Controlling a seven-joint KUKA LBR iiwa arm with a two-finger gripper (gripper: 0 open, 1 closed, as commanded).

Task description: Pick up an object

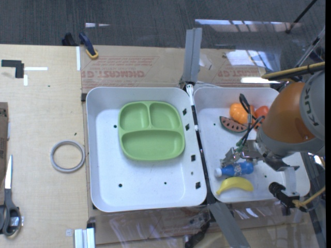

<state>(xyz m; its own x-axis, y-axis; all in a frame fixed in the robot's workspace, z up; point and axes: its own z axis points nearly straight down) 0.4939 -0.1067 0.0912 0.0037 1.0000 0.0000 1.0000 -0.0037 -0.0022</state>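
camera view: gripper down on the bottle in the right bin

gripper [235, 158] sits low over the blue bottle [239, 169] near the right bin's [207, 138] front edge; whether it is open or shut cannot be told, and no grip is visible. the bottle lies flat, long axis running left to right. a banana [235, 185] lies just in front of it, toward the front edge. a watermelon slice [234, 125] and an orange [238, 111] lie nearer the back edge. a green plate [151, 130] sits in the left bin [103, 164].

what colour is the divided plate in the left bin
Light green; the divided plate shows in the camera view.
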